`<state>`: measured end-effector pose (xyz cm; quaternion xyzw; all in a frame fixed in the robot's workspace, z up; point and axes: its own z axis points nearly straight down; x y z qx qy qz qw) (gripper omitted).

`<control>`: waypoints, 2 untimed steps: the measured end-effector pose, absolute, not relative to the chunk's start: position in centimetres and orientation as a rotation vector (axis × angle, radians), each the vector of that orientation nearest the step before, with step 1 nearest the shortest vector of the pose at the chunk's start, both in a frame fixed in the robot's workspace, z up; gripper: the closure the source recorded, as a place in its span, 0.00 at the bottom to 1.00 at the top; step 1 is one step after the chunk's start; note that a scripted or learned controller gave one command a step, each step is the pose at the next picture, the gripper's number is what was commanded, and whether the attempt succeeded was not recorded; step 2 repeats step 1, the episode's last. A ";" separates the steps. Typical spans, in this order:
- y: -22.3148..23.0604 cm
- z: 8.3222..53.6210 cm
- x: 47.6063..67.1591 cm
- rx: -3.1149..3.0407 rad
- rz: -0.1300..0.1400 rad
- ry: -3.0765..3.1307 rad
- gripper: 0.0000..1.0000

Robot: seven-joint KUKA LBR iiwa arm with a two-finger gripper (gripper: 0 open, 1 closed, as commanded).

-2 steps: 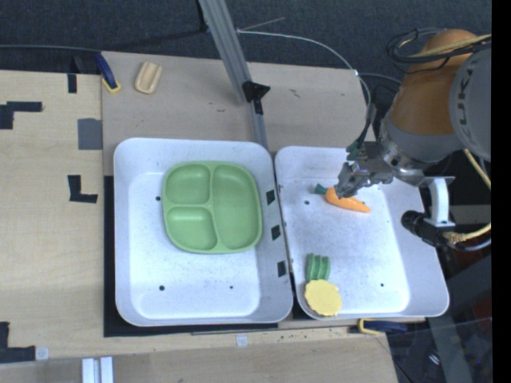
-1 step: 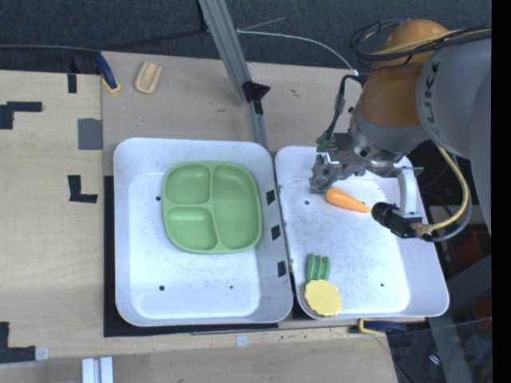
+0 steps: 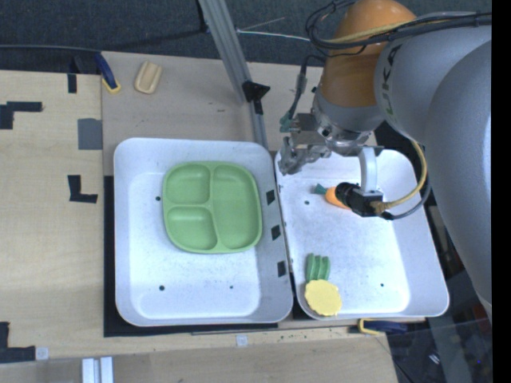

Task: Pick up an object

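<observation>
Grey arm is hovering its end effector (image 3: pixel 297 159), state unclear, over the right bin (image 3: pixel 415 290); carrot (image 3: pixel 334 195) and corn (image 3: pixel 322 291) lying unpicked

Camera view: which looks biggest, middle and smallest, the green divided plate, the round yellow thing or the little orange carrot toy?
1. Green divided plastic plate, by far the largest.
2. Round yellow disc.
3. Small orange carrot toy, partly hidden, so this is less sure.
</observation>
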<state>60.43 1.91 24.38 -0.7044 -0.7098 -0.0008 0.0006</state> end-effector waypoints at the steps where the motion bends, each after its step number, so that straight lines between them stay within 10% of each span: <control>1: 6.6 24.6 62.5 -2.214 -0.002 -2.228 1.00; 2: 6.6 24.6 62.5 -2.214 -0.002 -2.228 1.00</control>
